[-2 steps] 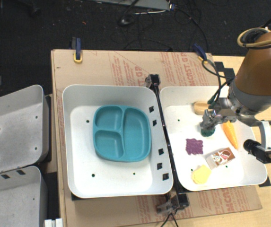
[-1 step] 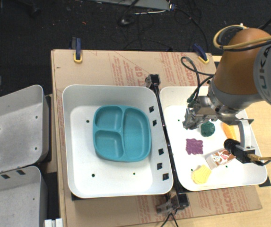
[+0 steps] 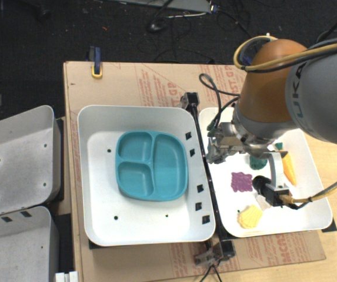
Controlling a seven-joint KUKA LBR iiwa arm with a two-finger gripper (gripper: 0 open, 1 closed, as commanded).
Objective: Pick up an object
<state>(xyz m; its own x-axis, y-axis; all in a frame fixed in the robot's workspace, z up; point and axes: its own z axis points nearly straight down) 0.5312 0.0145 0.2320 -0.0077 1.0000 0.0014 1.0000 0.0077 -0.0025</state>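
Camera view: the grey arm with orange band [image 3: 274,93] reaches over the right shallow white bin [image 3: 312,219]. The gripper [image 3: 222,144] sits at this bin's left wall. The wrist covers it, so its state cannot be told.

In the right bin:
- purple ruffled soft piece [image 3: 241,182], near the gripper
- yellow lumpy piece [image 3: 250,217], toward the front
- orange tapered piece [image 3: 288,169], right of centre
- small green piece [image 3: 257,162], partly under the wrist

The left shallow white bin [image 3: 92,157] holds a teal three-compartment plastic plate [image 3: 152,165], roughly centred.
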